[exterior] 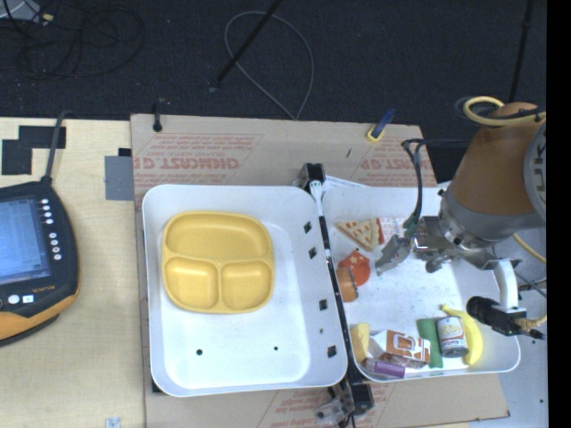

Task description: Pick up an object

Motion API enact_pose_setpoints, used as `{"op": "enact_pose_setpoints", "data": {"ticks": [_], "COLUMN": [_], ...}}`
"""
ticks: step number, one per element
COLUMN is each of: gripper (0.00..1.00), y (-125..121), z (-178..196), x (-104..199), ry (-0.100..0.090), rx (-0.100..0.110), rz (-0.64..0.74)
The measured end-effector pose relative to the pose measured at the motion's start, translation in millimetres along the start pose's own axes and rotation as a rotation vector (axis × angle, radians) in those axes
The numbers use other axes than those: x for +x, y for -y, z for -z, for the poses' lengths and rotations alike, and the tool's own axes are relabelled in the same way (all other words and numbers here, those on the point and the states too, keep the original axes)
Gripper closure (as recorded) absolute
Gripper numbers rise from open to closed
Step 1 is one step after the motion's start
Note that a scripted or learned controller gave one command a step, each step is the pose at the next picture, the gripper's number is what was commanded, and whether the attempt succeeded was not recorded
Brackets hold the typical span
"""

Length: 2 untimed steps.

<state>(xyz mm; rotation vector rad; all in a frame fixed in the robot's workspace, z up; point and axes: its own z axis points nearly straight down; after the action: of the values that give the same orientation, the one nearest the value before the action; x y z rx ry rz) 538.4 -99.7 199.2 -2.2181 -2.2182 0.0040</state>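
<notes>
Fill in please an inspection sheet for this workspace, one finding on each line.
Surface: cardboard sheet on the bench, bearing a left bin and a right bin.
Job's things: in the right bin, a pizza slice, a tomato, a banana, a small can and packets along the near edge.
Clutter: yellow divided tray in the left bin.
Grippers: pincer low over the right bin, beside the tomato, holding nothing.
Cables: loose black cables on the dark floor behind.
Surroundings: handheld control tablet at left.
</notes>
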Motion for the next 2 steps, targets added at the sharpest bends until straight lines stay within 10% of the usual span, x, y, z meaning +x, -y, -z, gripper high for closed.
{"op": "enact_pose_setpoints", "data": {"ticks": [2], "gripper": [0.0], "y": [-31.7], "z": [-78.7], "x": [10.3], "ry": [0.008], "rx": [-0.01], "rz": [-0.006]}}
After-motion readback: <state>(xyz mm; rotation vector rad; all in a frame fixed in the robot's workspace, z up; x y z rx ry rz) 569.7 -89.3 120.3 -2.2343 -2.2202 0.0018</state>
